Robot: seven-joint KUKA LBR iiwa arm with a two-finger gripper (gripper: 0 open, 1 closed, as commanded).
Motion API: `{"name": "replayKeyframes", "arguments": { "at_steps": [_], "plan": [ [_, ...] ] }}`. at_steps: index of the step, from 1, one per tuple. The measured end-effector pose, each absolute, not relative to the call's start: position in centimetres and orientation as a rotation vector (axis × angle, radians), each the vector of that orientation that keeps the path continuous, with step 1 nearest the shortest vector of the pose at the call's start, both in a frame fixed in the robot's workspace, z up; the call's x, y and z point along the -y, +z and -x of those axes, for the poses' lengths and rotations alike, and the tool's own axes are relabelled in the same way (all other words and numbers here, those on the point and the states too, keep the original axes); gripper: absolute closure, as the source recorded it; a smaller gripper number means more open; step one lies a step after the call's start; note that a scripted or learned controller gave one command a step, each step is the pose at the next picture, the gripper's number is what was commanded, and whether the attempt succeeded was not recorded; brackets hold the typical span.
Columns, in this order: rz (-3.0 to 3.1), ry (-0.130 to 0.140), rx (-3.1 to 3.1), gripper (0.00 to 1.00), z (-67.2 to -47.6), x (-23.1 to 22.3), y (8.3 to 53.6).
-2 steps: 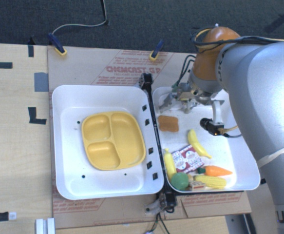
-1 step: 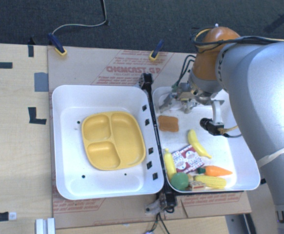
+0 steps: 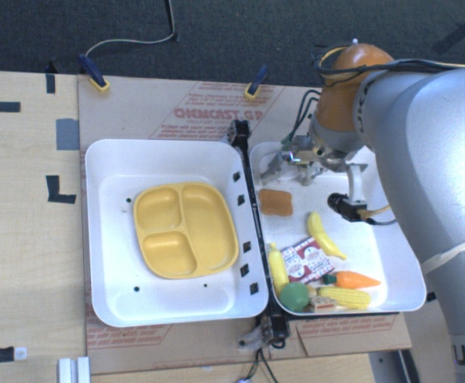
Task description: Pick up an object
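bench held two white bins [image 3: 104,214]; we found the gripper [image 3: 296,159] just above the brown block [image 3: 276,203], grip state indeterminate.

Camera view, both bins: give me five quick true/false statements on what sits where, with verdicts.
1. The yellow divided plate lies in the left bin. True.
2. The carrot lies in the left bin. False: it is in the right bin, near its front edge.
3. The brown bread piece lies apart from the other food, nearer the back of the right bin. True.
4. The banana rests on the yellow divided plate. False: it lies in the right bin, just behind the red and white packet.
5. The gripper is over the left bin. False: it is at the back of the right bin, behind the brown bread piece.
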State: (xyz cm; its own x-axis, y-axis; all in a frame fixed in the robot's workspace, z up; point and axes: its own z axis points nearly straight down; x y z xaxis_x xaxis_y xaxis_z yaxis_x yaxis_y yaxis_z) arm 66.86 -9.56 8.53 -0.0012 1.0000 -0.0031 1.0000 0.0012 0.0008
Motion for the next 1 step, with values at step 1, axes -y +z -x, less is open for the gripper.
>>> {"name": "replayKeyframes", "arguments": {
  "at_steps": [1],
  "plan": [
    [-2.219, -0.003, -2.219, 0.0, -66.85, 9.49, 8.53]
  ]
}}
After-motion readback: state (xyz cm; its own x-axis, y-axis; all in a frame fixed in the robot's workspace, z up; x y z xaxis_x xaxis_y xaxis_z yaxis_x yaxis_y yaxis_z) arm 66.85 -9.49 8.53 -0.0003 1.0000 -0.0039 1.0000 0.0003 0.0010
